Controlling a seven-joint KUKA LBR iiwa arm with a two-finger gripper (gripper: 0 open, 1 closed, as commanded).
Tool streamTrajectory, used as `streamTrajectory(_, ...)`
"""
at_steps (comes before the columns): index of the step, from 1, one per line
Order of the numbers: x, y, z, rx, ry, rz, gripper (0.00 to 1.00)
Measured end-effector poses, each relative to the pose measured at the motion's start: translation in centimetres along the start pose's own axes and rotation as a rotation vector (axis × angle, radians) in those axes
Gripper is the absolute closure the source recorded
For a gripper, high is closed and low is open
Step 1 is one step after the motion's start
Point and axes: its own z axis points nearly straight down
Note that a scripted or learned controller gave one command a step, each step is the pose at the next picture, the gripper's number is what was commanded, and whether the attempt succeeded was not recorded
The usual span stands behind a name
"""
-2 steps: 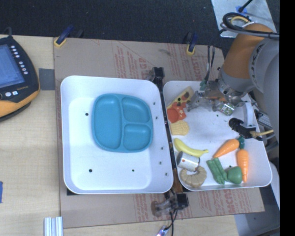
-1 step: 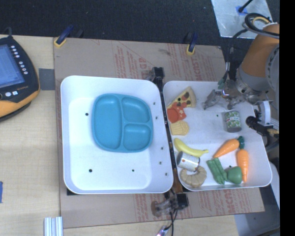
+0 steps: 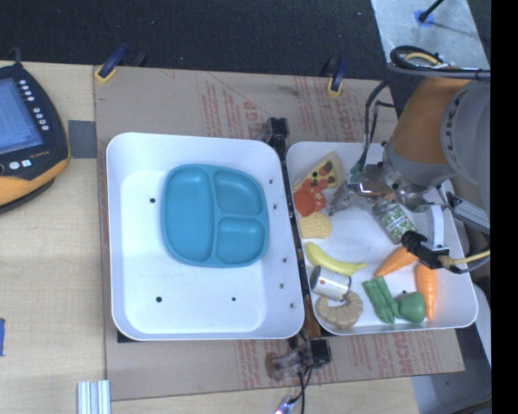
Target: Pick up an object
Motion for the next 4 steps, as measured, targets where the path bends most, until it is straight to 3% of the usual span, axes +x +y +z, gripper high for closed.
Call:
streamTrajectory(1,-2.4,3.6,-0.1,-0.002,0.0,0.002,0.0)
streamTrajectory(2,-8.3,4.5,-0.1,-0.003,0.0,0.004,0.0)
streamTrajectory(3,-2.4,3.9,0.0,-0.001,0.0,0.001,0.0)
streamTrajectory(4,-6.7,4.5,-0.1,-0.003,-0.001,0.004,0.0)
